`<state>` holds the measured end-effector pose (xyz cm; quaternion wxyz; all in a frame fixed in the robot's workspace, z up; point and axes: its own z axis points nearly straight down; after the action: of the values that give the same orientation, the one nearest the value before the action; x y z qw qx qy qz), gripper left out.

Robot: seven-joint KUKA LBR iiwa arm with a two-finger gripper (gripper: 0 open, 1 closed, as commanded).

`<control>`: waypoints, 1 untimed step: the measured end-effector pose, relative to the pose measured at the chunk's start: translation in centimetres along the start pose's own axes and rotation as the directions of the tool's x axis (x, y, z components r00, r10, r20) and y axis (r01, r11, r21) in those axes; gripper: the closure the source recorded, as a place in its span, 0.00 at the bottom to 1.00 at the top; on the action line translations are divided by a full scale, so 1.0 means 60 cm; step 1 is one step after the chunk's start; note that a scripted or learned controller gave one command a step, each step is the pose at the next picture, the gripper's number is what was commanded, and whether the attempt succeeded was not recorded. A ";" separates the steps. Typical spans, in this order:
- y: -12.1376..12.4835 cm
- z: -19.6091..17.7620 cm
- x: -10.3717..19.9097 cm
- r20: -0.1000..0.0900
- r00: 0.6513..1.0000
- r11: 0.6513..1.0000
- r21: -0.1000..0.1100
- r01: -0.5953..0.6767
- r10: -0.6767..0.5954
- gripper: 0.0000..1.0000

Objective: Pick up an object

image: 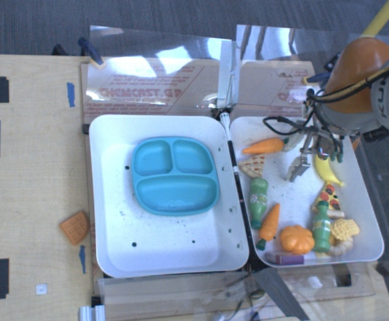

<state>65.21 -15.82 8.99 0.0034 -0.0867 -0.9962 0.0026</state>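
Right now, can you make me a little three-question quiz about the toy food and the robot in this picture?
1. True or false: the blue plate lies in the left bin.
2. Which toy lies closest to the tool? A) banana B) pumpkin C) corn
3. Fill in: the waffle lies on the ____, outside both bins.

Key: 1 true. 2 A. 3 bench.
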 end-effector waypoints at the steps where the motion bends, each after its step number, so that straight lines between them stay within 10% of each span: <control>1: -0.085 0.002 0.033 0.015 0.998 0.998 -0.003 0.068 -0.068 0.00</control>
<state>62.37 -20.53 8.88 -0.0043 -0.0526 -0.9986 0.0012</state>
